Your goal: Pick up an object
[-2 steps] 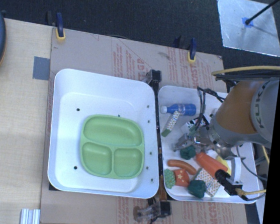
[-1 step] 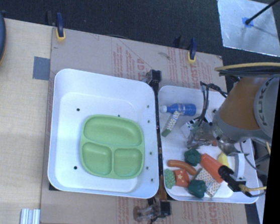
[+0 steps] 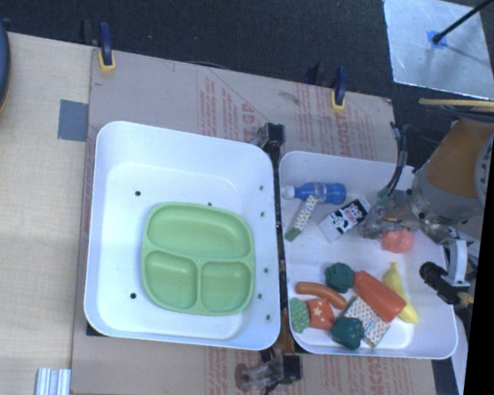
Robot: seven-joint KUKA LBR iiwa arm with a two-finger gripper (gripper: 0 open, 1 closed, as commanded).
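Your gripper (image 3: 385, 225) sits low in the right bin (image 3: 443, 350), touching or just above a pink object (image 3: 397, 241) near the far wall. You cannot tell from this slant whether it is released or clenched. Nothing looks lifted yet, so the pick is probably unfinished; the green tray (image 3: 197, 258) lies in the left bin (image 3: 110, 220).

the arm (image 3: 453, 177) is cut off at the right edge, and its wrist hides the gripper's fingertips. it partly covers a pink object (image 3: 397, 241), too blurred to identify.
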